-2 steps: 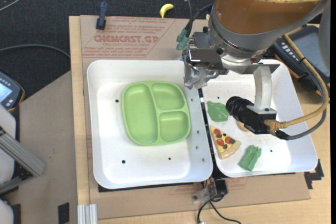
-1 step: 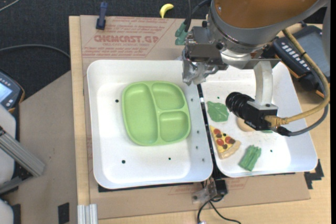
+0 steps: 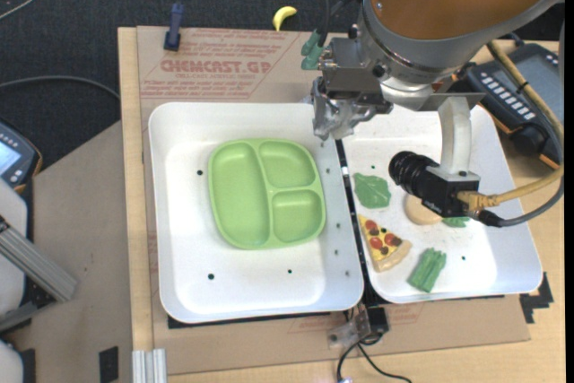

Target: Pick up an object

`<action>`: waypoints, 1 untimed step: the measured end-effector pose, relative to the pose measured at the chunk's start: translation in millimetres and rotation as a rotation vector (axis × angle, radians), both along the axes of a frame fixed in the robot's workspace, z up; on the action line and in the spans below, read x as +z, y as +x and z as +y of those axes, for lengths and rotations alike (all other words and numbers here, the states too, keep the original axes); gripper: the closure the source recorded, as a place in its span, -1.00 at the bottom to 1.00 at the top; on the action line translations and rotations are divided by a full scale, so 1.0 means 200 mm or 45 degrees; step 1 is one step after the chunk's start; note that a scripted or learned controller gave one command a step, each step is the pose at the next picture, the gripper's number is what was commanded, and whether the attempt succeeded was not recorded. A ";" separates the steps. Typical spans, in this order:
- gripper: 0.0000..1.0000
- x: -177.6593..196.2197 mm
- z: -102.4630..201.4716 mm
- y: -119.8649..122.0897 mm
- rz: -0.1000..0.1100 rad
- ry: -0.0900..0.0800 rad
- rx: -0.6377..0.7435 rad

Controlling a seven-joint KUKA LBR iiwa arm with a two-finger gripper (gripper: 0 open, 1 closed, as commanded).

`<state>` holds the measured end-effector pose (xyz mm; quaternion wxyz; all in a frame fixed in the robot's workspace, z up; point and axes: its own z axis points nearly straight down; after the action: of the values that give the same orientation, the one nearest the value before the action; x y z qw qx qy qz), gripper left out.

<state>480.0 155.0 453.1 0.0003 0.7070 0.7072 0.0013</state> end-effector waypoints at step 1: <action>1.00 -0.01 -0.54 0.00 0.004 -0.004 -0.016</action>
<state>479.4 46.8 451.5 0.0002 0.7114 0.7027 -0.0009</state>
